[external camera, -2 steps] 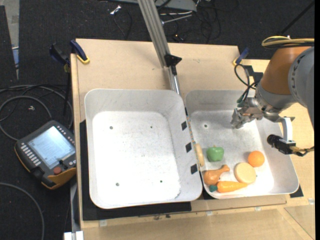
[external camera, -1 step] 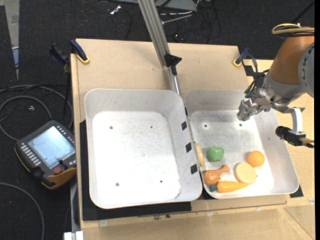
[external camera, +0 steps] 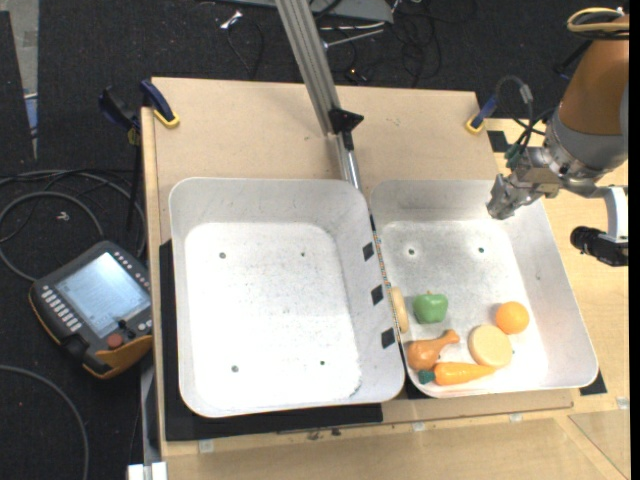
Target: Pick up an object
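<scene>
The grey two-finger gripper (external camera: 503, 200) hangs at the upper right of the frame, above the far rim of the right-hand shallow white bin (external camera: 548, 243); I cannot tell how its fingers stand. The toy foods, among them a green plastic pepper (external camera: 430, 307), cluster lower right, well apart. A descent here would likely close on bare bin.

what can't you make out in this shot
- hand, camera view: too small and blurred to tell whether it holds anything.
- arm: cut off by the right edge.
- small green piece in the right bin: mostly hidden by the carrot.
</scene>
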You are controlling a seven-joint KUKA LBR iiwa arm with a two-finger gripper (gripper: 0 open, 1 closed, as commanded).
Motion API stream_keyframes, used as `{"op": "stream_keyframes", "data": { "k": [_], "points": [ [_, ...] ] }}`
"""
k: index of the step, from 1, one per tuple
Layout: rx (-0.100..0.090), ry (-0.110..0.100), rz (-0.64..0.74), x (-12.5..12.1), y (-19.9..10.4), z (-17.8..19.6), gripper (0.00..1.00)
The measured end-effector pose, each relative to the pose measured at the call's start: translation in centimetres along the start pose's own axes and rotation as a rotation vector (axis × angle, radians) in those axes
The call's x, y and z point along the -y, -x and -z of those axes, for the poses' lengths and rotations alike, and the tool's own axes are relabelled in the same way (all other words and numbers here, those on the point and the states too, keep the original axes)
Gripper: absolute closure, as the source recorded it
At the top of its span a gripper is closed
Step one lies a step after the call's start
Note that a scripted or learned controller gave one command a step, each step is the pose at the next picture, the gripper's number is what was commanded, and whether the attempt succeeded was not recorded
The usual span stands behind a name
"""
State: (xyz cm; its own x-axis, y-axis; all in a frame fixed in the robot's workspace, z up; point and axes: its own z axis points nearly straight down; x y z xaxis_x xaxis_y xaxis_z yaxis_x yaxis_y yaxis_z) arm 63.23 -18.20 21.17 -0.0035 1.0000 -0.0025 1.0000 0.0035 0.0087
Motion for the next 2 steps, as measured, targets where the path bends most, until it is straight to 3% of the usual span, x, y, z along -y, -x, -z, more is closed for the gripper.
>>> {"op": "stream_keyframes", "data": {
  "k": [1, 2],
  "points": [
    [-0.001, -0.003, -0.001, -0.1, 0.0, 3.0, 1.00],
    [-0.003, -0.006, 0.004, -1.8, -4.9, 2.7, 1.00]
  ]
}}
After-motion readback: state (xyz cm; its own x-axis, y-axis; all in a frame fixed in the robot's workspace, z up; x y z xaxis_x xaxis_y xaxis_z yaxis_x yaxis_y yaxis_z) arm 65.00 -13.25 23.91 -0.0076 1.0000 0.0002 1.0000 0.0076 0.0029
